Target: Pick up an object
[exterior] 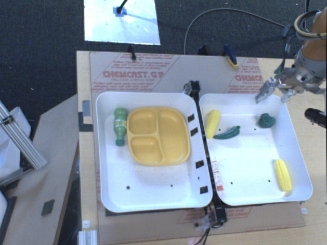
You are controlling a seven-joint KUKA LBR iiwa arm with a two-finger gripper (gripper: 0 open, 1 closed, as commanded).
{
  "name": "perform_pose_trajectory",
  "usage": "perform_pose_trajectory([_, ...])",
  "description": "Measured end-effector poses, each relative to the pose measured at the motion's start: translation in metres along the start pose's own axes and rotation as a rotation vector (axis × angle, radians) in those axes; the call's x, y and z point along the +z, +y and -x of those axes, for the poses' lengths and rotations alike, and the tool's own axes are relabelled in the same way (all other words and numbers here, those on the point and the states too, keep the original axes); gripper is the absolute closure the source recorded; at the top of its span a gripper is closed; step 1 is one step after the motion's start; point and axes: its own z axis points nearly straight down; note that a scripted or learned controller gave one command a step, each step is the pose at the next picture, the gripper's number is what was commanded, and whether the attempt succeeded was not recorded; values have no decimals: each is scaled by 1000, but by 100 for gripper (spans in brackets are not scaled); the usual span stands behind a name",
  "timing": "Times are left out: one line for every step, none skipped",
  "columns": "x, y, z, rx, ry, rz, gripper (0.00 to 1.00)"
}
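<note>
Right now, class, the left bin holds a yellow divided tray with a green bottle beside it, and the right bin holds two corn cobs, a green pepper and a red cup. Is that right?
Not quite. There is no red cup: the camera view shows a small dark green object near the right bin's far corner. The rest stands: yellow tray and green bottle in the left bin; two corn cobs and a green pepper in the right.
</note>
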Motion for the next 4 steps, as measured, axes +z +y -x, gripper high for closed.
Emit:
perform_pose_trajectory([62, -2, 2, 2, 1, -5, 0])
perform_pose_trajectory([92, -5, 6, 0, -1, 1, 0])
perform_pose_trajectory([125, -5, 6, -1, 0, -2, 0])
perform_pose_trajectory([111, -3, 6, -4, -2, 5, 100])
